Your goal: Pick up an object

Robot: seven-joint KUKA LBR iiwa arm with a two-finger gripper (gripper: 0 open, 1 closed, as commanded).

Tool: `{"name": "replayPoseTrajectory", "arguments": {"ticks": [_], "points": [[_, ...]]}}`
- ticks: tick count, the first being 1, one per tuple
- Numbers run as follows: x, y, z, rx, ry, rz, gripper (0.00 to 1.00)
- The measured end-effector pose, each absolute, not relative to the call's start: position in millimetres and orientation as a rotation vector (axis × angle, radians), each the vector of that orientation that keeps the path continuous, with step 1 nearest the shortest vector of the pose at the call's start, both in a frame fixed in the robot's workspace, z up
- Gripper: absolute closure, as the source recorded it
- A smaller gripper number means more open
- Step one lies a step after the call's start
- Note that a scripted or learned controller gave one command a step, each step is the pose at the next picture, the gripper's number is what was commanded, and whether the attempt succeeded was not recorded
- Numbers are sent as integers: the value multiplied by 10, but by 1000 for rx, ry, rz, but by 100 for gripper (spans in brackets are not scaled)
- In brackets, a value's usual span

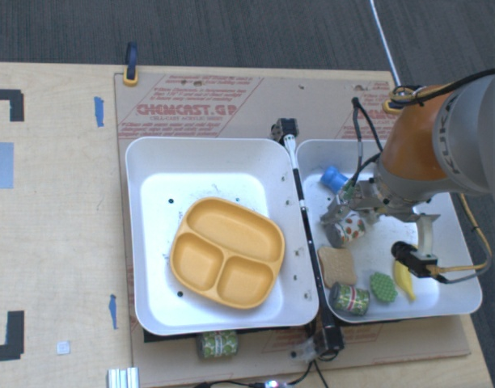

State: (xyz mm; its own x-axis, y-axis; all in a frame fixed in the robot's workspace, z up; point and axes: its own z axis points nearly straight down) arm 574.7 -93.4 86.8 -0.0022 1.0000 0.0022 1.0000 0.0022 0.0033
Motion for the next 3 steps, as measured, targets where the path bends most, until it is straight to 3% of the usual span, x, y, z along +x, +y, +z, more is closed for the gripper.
{"name": "replayPoseTrajectory", "arguments": {"ticks": [1, 2, 3], "points": [[5766, -949, 982, 2216, 2216, 10, 100], [5764, -950, 981, 2216, 2216, 9, 0], [5552, -920, 870, 2217, 2218, 7, 0]]}}
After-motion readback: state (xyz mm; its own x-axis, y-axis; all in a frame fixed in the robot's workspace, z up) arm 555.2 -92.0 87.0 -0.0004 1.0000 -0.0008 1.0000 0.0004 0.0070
